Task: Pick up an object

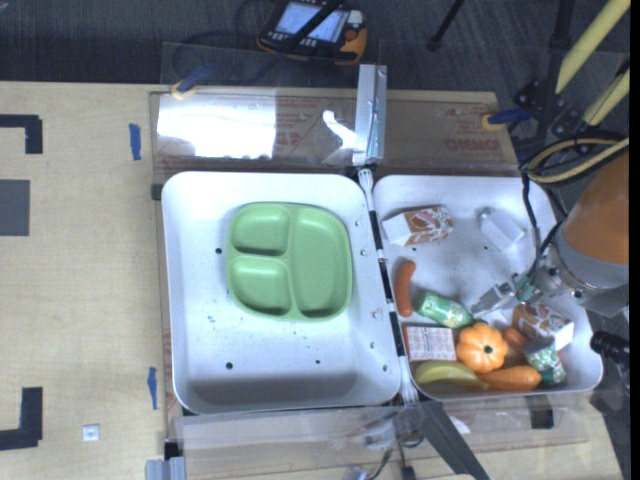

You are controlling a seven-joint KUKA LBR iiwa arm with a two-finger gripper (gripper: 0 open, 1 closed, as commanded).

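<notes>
Toys (pixel 481 349) crowd right bin (pixel 455 193); left bin (pixel 190 268) holds green tray (pixel 292 260).

Toy foods, an orange pumpkin (pixel 481 347) among them, clutter the right bin (pixel 455 193).

Grey arm (pixel 598 238) reaches in from the right — orange band showing.

two white bins (pixel 190 268), one green plate (pixel 291 260)
</notes>
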